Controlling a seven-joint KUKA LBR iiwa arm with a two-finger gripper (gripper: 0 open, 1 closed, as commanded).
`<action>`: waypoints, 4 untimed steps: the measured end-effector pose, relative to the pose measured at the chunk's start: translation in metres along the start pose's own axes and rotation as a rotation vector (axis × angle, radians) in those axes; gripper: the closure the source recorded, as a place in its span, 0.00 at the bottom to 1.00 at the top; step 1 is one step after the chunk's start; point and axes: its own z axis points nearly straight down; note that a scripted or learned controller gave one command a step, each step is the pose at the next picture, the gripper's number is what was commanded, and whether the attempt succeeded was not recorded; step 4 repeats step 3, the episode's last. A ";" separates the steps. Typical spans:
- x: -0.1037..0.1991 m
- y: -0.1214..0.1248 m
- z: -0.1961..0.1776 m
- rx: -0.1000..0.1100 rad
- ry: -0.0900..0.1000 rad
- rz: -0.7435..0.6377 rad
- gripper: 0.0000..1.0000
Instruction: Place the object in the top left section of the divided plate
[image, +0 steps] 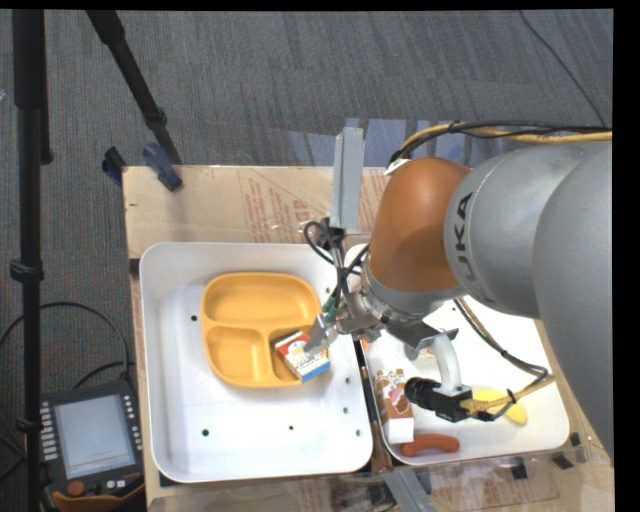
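Note:
A yellow divided plate (245, 305) lies in the left bin (180, 440), with one long section across the top and two smaller ones below. A small orange, white and blue carton (303, 358) sits tilted over the plate's lower right section and its rim. My gripper (324, 333) comes down from the right and meets the carton's upper right corner. The wrist hides how the gripper sits on the carton.
The right bin (545, 425) holds a red sausage (431, 444), a white block (400, 430), a brown packet (392, 390) and a yellow banana-like piece (512, 409). The arm's bulk covers most of that bin. A grey upright post (347, 180) stands behind the bins.

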 end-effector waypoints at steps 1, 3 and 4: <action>0.015 0.027 -0.014 -0.002 -0.001 0.350 0.00; 0.015 0.027 -0.018 0.009 -0.004 0.348 0.00; 0.015 0.027 -0.018 0.009 -0.004 0.348 0.00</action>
